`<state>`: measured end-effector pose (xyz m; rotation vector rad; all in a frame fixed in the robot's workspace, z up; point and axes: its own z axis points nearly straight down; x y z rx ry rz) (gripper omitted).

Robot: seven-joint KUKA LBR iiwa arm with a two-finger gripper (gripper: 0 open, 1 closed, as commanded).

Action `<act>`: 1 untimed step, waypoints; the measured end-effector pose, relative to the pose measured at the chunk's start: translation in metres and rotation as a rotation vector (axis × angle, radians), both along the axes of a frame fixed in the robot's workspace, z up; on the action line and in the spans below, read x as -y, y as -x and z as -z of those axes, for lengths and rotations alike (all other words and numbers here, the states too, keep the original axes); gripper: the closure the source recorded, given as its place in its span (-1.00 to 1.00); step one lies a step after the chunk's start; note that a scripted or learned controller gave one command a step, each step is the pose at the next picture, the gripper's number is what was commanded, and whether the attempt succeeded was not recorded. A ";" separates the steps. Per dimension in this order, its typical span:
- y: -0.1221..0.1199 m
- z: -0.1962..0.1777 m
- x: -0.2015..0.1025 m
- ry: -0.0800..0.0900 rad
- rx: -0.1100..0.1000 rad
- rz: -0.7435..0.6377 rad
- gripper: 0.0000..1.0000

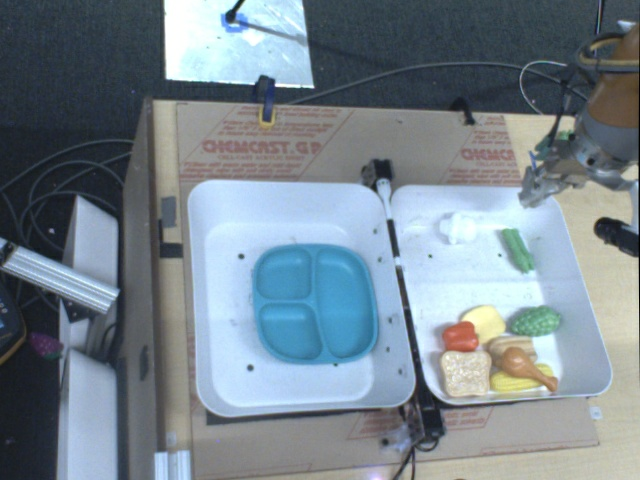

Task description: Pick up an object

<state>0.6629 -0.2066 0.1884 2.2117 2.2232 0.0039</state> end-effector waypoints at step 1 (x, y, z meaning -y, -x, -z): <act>-0.006 -0.008 0.000 0.000 -0.001 0.000 1.00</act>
